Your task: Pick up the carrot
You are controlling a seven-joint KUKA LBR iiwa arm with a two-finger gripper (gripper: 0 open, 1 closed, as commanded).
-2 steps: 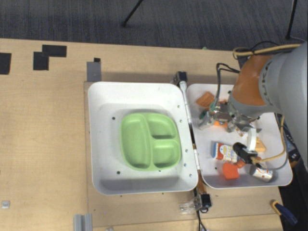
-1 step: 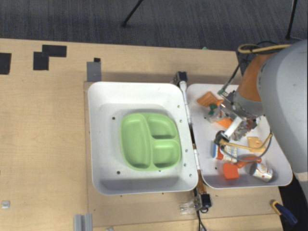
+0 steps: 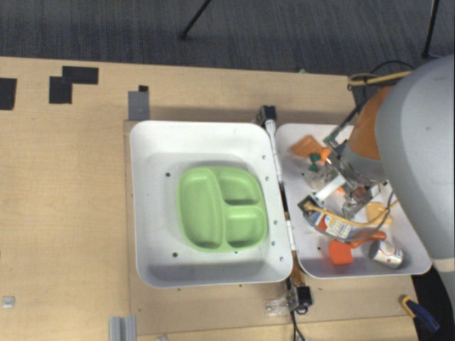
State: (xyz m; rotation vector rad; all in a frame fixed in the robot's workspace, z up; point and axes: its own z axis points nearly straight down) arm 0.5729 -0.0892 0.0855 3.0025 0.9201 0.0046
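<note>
**Grey arm low over crowded right bin, carrot at the far-left corner**

Grey KUKA arm (image 3: pixel 421 155) reaching in from the right, orange band (image 3: pixel 362 135) above the wrist, bulk covering the right side of the right bin (image 3: pixel 355 273). Gripper (image 3: pixel 347 190) down among the clutter near that bin's middle, hemmed in by small objects; open or closed, impossible to tell from this angle, and nothing visibly held.

Likeliest carrot (image 3: pixel 307 146): a small orange wedge lying flat at the far-left corner of the right bin, close to the dividing wall, a scrap of green just on its near side. Apart from the gripper, to its far left.

Nearer in the same bin: a labelled bottle-like item (image 3: pixel 334 225) lying on its side just near of the gripper, crossed by a thin yellow cord (image 3: pixel 360 221); a red-orange block (image 3: pixel 340 253) by the near rim; a crumpled white packet (image 3: pixel 389 256) to the right of the block. Finer detail of the pile too tangled to sort.

Left bin (image 3: pixel 153 190) alongside, rims touching, holding a green divided plate (image 3: pixel 222 206) flat on its floor, one long compartment on the left and two smaller ones on the right.

Both bins on a pale wooden bench (image 3: pixel 64 212), black markings (image 3: pixel 72 83) at its far-left edge, dark carpet (image 3: pixel 106 13) beyond.
</note>
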